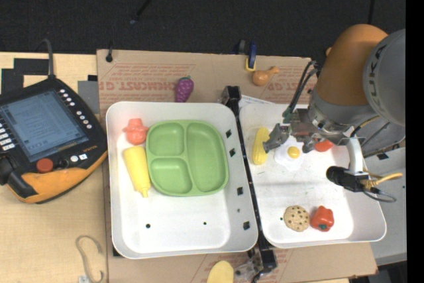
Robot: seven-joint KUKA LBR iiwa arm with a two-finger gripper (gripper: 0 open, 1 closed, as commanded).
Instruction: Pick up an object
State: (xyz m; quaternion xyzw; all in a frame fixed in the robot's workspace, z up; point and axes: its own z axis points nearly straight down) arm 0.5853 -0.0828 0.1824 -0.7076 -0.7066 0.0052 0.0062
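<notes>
yellow corn [261, 146]: right bin [371, 222], just left of tool
tool [291, 136]: low over bin (grip state: cannot tell)
cookie [296, 217]: beside red pepper [322, 218]

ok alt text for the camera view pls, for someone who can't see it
A grey and orange robot arm's gripper hangs over the right white bin, near a corn cob; a cookie and red pepper lie nearer the front. The left bin holds a green divided plate.

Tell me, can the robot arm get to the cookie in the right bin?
Probably yes. The cookie lies in the open beside a red pepper, nothing covers it, and the gripper hangs over the same bin.
</notes>
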